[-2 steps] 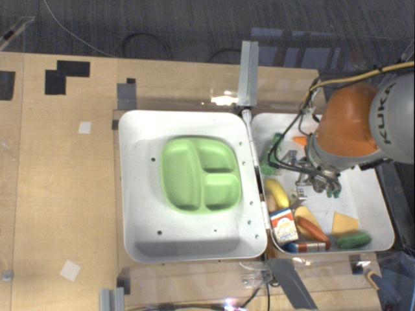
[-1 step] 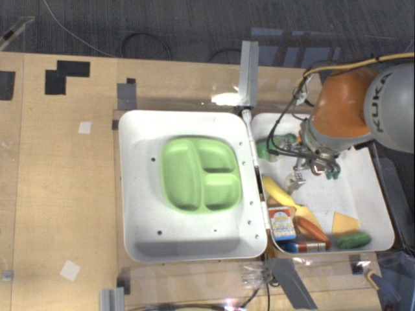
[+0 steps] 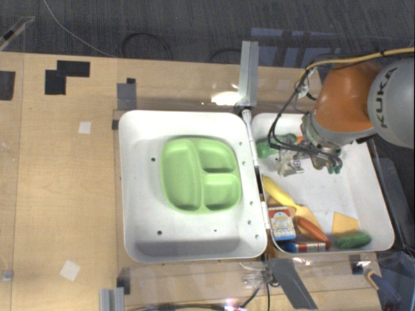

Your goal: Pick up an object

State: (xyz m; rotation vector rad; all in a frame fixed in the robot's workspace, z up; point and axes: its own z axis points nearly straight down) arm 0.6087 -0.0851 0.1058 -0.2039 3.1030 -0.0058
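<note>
My gripper [image 3: 311, 163] hangs over the back half of the right bin [image 3: 379, 199], below the orange wrist band. It is open, and only bare white bin floor shows between its fingers. A small green object [image 3: 264, 149] lies just to its left by the bin wall. Toward the front of the bin lie a yellow banana [image 3: 279, 194], a small printed carton [image 3: 281, 224], an orange carrot [image 3: 310, 227], a red and blue marker [image 3: 310, 245], a yellow cheese wedge [image 3: 343, 222] and a green pickle [image 3: 353, 240].
The left bin [image 3: 139, 173] holds a light green divided plate [image 3: 198, 173]. A metal post [image 3: 249, 76] stands behind the wall between the two bins. Cables loop from the wrist over the right bin's back left corner.
</note>
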